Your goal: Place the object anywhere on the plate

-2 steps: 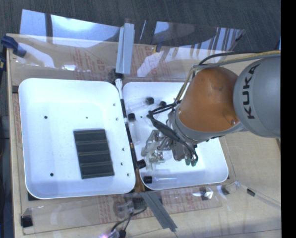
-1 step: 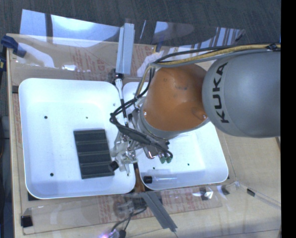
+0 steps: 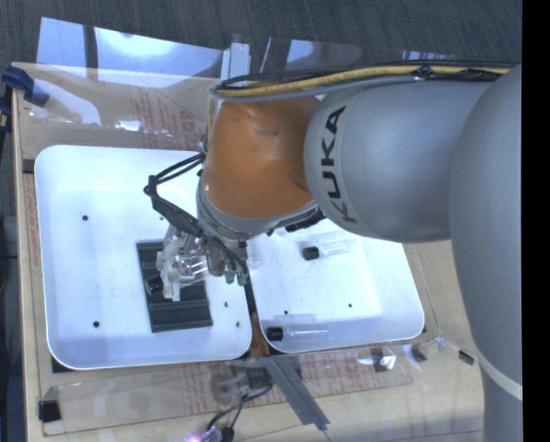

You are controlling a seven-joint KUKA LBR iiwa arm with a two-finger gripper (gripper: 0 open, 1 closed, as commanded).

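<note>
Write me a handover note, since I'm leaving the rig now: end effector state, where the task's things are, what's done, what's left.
End effector: low over the dark plate in the left bin; finger state and any hold cannot be judged from this view.
Small dark object lies in the right bin, off the plate.
Done: no placement confirmed.
Left: verify what, if anything, is gripped, then get the object onto the plate.

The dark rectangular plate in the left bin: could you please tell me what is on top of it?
The claw hangs over the dark rectangular plate in the left shallow white bin, covering its upper part. The plate's lower part shows bare. Whether an object lies beneath the claw is hidden.
</note>
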